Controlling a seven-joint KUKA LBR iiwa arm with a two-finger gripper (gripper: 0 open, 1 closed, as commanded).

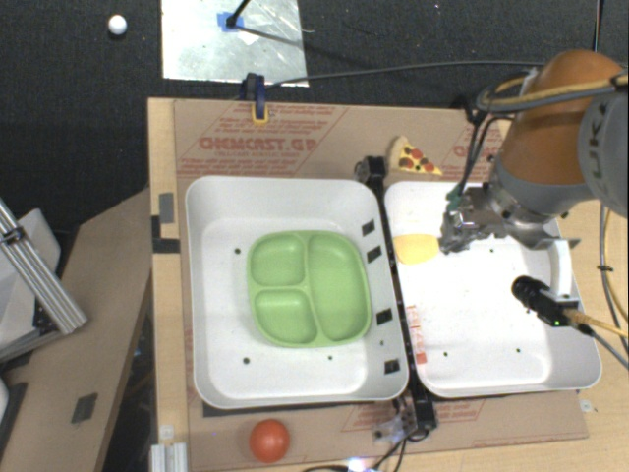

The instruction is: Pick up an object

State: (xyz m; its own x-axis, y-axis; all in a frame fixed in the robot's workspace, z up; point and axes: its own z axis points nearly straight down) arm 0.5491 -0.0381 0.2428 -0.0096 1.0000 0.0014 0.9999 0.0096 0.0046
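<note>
Yellow object (415,249) just beside jaws

Both white bins (295,200) are looking like smooth plastic, slight sheen. Green divided tray (308,288) is reading as glossy moulded plastic. Counter (295,136) board is showing matt brown cardboard with red print. Foil sheet (233,28) is glinting, crinkled metal. Arm's orange band (560,116) is looking smooth, satin.

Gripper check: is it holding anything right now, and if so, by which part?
Cannot be told. The gripper sits in the right bin right beside the yellow object, but nothing visibly sits between its fingers.
</note>
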